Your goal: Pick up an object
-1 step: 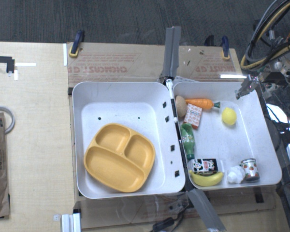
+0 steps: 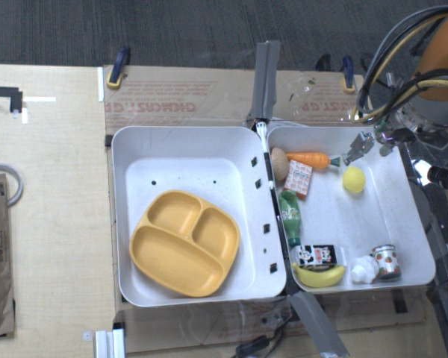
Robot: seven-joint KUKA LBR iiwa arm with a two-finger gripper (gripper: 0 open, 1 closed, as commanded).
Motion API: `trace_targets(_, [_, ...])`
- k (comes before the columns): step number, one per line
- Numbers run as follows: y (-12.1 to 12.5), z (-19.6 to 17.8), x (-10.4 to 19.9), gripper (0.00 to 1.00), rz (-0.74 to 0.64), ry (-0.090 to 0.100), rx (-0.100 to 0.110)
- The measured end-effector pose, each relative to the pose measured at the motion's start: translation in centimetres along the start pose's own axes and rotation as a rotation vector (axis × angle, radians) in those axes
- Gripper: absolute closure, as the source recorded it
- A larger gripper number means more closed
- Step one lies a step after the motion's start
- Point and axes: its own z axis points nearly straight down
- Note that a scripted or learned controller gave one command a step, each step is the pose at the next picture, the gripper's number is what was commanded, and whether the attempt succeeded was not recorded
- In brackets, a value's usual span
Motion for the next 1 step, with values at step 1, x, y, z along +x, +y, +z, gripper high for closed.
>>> trace_targets(1, [-5.25, -2.24, -3.01, 0.00, -0.137, -0.001, -0.002])
